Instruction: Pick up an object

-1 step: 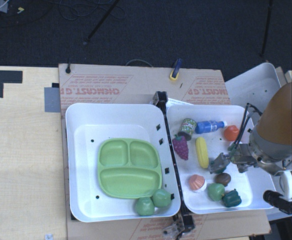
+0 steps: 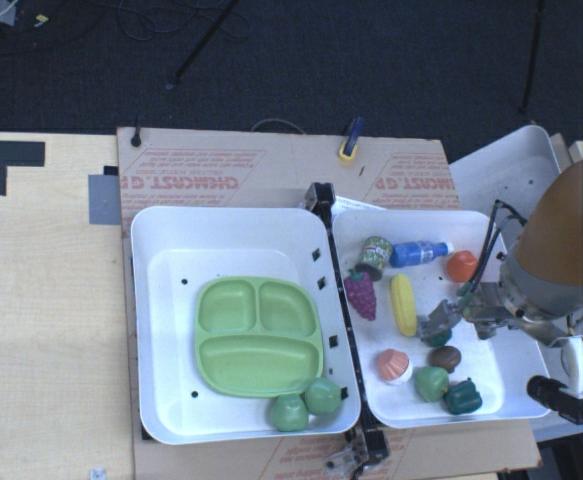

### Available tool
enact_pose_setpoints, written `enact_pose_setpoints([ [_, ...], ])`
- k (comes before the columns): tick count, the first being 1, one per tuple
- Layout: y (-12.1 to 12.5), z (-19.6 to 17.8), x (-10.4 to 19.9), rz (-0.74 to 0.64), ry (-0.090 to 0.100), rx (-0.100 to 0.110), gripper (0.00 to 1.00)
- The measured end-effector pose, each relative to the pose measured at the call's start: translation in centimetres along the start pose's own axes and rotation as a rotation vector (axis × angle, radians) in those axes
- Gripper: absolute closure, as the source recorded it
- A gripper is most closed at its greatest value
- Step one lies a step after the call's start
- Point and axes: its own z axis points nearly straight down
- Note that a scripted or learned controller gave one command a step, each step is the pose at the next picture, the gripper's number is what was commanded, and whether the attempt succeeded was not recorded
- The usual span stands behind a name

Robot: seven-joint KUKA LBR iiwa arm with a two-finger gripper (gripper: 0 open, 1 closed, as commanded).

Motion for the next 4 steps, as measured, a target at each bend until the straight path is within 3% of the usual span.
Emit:
enact_pose_setpoints([
  [3,0.1,11.2,0.5,-0.001,0.002,0.002,0.0],
  [4,0.1,10.0,0.3,0.007,0.002,0.001,1.0],
])
